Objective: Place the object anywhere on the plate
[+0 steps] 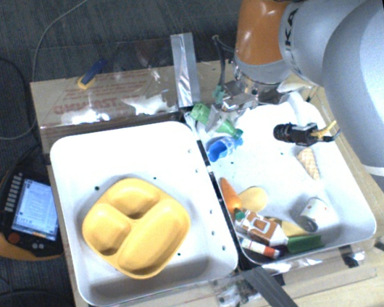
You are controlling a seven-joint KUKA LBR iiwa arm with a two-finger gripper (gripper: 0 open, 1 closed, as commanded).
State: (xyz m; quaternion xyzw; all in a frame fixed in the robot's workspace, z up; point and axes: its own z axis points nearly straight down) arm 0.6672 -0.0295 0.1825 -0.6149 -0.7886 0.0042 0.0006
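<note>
Grey arm bulks largest in the camera view, reaching in from the right, its pincer low over the far left corner of the right bin; whether it is wide or narrow I cannot tell. Just below it lie a green piece and a blue object, the likeliest targets. From there the yellow plate lies left and toward the camera, in the left bin, across the divider.
</note>
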